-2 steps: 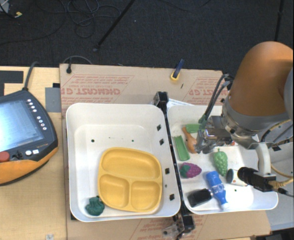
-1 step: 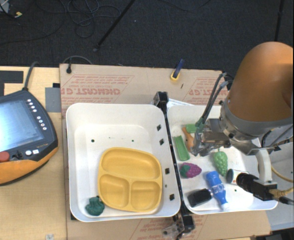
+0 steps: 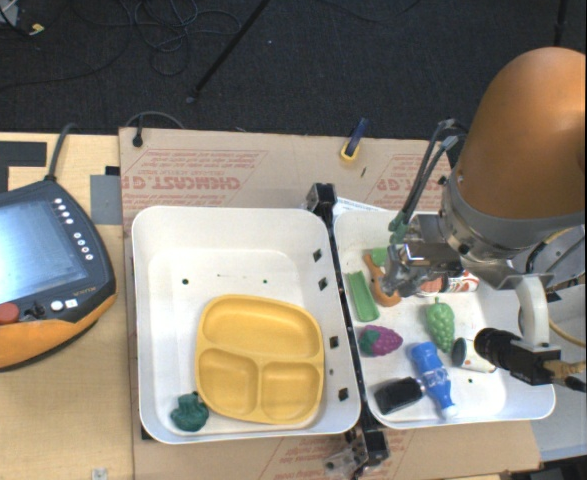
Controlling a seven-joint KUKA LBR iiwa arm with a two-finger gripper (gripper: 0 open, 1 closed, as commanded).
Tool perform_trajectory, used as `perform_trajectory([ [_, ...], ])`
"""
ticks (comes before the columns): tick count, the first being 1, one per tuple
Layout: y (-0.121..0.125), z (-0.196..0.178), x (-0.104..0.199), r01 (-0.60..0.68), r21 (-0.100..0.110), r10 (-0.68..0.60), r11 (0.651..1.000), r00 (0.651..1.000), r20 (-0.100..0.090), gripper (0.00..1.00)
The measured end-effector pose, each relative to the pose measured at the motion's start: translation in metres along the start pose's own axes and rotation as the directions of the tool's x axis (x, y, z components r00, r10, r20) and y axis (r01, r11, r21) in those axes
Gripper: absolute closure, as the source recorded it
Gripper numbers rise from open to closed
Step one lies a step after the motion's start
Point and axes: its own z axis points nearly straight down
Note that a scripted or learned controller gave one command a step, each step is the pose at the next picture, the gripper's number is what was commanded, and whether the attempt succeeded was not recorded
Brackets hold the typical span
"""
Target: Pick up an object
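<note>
My gripper (image 3: pixel 401 271) hangs low over the upper left part of the right bin (image 3: pixel 533 405), under the big orange band of the arm. Directly at its tip lies an orange curved piece (image 3: pixel 382 286); whether they touch I cannot tell. A green stick (image 3: pixel 362 295) lies just left of it, by the bin's wall. Below are a purple grape bunch (image 3: pixel 380 341), a bumpy green fruit (image 3: pixel 440 321), a blue bottle (image 3: pixel 432 373) and a flat black block (image 3: pixel 399 395). A red and white item (image 3: pixel 460 284) peeks out from under the wrist.
The left bin (image 3: pixel 163 258) holds a yellow divided plate (image 3: pixel 260 358) and a dark green lump (image 3: pixel 188 414) in its near left corner. A tablet-like pendant (image 3: pixel 33 258) lies on the bench at far left. Cardboard (image 3: pixel 223 173) lies behind the bins.
</note>
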Motion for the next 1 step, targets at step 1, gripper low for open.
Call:
perform_trajectory([
  [1, 0.0475, 0.0325, -0.0824, -0.008, 0.004, 0.008, 1.000, 1.000, 0.004, 1.00],
])
